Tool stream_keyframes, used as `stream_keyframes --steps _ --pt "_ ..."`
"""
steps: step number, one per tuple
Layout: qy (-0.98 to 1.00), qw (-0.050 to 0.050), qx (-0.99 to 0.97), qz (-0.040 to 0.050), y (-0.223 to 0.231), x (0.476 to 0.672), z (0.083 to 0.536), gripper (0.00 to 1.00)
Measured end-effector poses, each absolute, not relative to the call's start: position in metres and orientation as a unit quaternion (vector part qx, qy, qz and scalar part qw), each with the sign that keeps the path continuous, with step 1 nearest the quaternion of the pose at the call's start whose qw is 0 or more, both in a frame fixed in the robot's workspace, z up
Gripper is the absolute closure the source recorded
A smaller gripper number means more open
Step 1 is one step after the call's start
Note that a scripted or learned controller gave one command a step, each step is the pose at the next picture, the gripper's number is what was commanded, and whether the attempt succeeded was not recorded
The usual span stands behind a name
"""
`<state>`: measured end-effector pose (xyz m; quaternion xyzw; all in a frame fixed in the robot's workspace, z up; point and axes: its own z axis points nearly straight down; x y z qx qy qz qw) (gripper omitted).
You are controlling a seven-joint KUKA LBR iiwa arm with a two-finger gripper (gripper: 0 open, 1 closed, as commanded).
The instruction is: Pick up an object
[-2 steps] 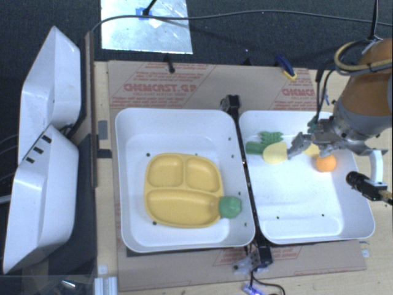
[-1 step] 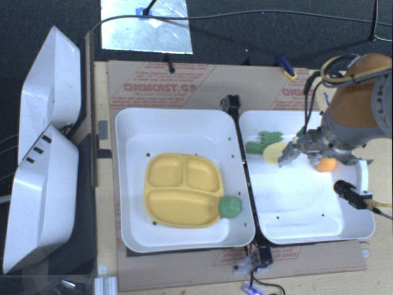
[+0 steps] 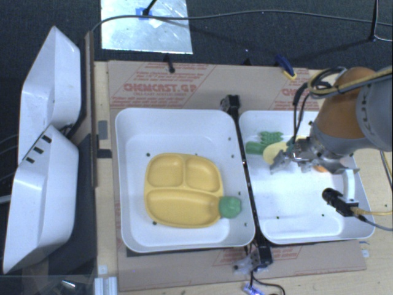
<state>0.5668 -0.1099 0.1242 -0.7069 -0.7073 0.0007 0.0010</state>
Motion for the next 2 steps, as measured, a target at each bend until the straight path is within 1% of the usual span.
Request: stream_keyframes --steps 1,2 --pt "-0.707 0.001 -0.707 0.0006 -0.11 0.566 0.082 0.0" --pt "-0.707 -0.001 -0.707 -0.0006 -0.11 0.568 0.095 1.0"
